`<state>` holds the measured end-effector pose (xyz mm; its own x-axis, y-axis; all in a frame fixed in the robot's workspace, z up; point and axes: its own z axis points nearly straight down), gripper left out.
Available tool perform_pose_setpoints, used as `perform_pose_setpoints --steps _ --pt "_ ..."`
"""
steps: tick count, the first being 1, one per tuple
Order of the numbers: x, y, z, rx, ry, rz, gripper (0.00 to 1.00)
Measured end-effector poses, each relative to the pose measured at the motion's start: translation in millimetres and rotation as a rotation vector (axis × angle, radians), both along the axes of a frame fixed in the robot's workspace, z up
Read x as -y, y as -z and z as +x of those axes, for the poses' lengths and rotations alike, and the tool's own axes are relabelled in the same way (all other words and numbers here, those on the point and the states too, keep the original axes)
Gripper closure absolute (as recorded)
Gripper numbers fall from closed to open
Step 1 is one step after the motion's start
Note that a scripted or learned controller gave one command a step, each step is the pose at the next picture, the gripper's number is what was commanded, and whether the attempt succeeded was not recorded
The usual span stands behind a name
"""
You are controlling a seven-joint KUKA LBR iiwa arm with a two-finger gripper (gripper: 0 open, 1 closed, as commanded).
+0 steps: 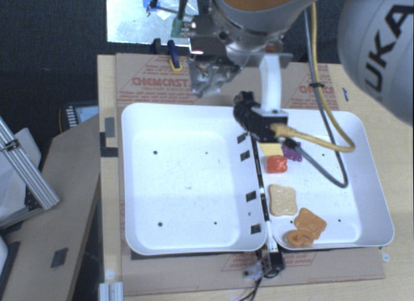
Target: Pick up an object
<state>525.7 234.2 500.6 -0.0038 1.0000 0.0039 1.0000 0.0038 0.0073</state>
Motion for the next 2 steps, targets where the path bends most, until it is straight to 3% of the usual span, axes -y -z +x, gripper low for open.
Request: perform_pose_setpoints --steps 1,2 --pt "0 -38 -41 -0.002 -0.002 0.000 1.00" --pt "0 95 -40 -0.019 0.003 -0.010 1.00"
